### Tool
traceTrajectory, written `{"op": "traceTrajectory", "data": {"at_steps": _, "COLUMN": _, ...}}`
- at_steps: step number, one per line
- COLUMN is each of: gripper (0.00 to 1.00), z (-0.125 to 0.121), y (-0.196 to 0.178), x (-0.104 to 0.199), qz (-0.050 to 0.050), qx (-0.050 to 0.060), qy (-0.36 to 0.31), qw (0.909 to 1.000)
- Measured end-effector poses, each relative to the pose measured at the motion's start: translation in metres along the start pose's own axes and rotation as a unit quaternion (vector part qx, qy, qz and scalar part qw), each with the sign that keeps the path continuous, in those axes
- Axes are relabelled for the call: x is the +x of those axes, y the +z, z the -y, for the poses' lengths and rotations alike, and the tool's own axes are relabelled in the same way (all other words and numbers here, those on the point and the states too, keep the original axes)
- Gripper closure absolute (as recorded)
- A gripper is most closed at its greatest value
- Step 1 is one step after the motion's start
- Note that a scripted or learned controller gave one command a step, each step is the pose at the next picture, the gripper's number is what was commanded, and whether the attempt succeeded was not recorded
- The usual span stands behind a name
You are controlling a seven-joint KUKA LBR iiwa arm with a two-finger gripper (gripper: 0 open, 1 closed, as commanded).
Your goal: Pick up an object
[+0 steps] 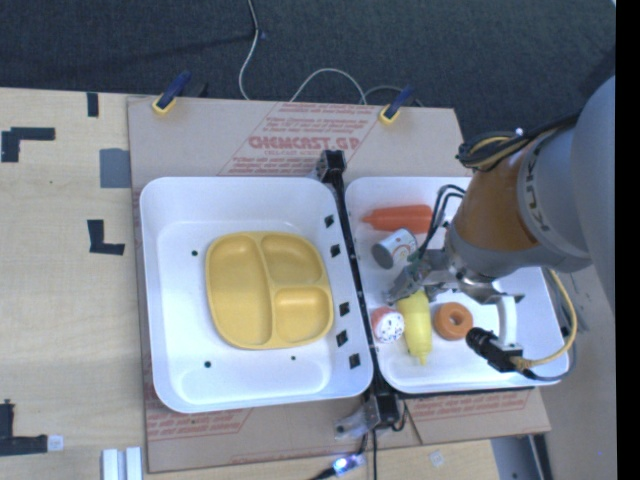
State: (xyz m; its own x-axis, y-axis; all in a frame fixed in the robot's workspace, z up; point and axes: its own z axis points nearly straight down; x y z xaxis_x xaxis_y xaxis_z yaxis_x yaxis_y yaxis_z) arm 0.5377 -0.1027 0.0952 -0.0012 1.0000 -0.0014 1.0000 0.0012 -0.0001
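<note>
In the right shallow white bin [545, 368], the tool [408, 286] sits low at the top end of a yellow plastic squeeze bottle [417, 330]; I cannot tell its state. Just beside the bottle lie an orange ring [455, 321], a small red-and-white ball [387, 325], a grey cup [393, 247] and an orange carrot [398, 216]. A yellow divided tray [268, 289] rests in the left white bin [170, 268].

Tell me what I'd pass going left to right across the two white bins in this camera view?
Yellow divided plate → red-and-white ball → yellow bottle → orange ring. The end effector sits above the bottle, so I leave it unplaced.
</note>
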Motion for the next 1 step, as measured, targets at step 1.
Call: {"op": "traceTrajectory", "data": {"at_steps": 1, "gripper": 1.0, "z": 0.0085, "y": -0.0546, "x": -0.0044, "qz": -0.001, "qx": -0.001, "qy": 0.001, "qw": 1.0}}
